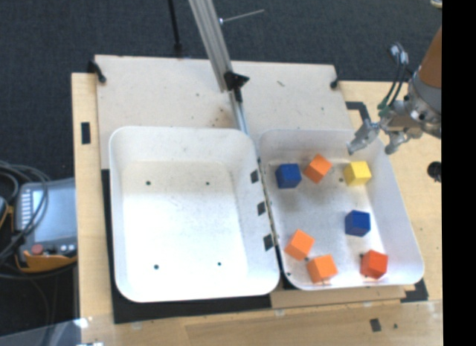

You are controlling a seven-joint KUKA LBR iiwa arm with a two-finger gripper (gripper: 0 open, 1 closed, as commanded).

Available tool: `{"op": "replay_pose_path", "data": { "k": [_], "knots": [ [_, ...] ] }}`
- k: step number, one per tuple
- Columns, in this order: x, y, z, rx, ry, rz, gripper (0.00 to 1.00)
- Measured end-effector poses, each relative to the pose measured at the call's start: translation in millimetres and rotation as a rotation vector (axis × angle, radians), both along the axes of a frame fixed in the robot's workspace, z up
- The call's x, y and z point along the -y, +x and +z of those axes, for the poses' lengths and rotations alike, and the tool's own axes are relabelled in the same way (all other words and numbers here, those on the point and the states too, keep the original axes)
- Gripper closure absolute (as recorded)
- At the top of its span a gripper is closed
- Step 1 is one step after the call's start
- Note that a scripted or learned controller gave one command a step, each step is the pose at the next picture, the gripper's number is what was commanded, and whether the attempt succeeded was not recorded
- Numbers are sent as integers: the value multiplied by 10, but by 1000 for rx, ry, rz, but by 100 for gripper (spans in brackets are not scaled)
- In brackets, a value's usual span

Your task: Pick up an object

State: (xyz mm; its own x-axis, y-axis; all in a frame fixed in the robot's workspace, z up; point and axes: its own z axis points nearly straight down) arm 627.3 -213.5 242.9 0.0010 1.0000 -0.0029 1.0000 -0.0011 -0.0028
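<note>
The tool (378, 138) hangs open and empty above the yellow cube (358, 173) in the frame's right; descending off-centre, a finger could strike and shove it away.

Wooden bench (85, 188), two white bins (123, 210) side by side

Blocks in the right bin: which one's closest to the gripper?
The yellow block, the only yellow one, near the bin's far right corner. The gripper hangs just above it in the view; the orange and blue blocks lie farther off.
</note>
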Motion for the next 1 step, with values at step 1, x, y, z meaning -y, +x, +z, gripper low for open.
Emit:
{"op": "replay_pose_path", "data": {
  "k": [1],
  "knots": [
    [-55,-75,-481,-1,1,0,0]
  ]
}}
